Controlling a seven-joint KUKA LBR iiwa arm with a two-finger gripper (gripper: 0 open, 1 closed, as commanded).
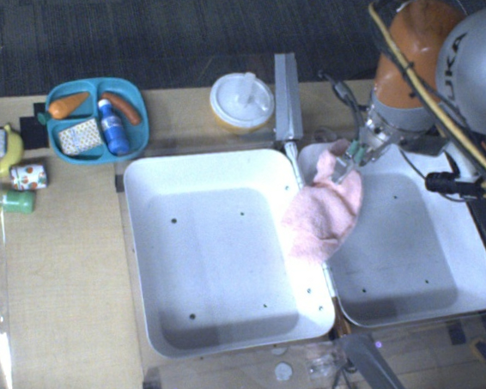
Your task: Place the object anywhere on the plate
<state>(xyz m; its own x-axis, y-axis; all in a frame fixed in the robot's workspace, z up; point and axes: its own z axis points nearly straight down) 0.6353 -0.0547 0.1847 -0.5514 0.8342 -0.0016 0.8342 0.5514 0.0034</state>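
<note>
Gripper (349, 157) fingers pinch top corner of pink cloth (321, 214); cloth drapes over divider between left bin (219, 250) and right bin (421, 248).

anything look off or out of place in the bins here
Yes: the pink cloth is not lying flat in either bin. It is draped over the divide between the left bin and the right bin, one corner pulled up at the gripper. It hangs bunched and lopsided.
</note>
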